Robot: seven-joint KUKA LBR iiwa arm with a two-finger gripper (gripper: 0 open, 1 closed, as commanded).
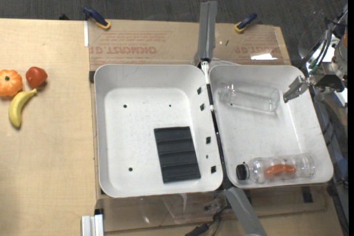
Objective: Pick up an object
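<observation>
metal-grey, the end effector [293,91] sits over the right rim of the right bin [321,135], near that bin's far right corner, and it pinches nothing; whether it is spread or pressed together i cannot tell. just beside its tip, toward the bin's middle, lies a clear plastic tube [250,98], smooth and almost invisible on the white, its long axis running across the bin from the divider to the end effector. this is the nearer thing, so i judge the coming move turns on it. further, along the near wall, lies a clear bottle [276,169] with a black cap and something orange inside, also crosswise. in the left bin [110,119] rests a flat black ribbed block [176,154], matte, pointing away from the camera.
</observation>
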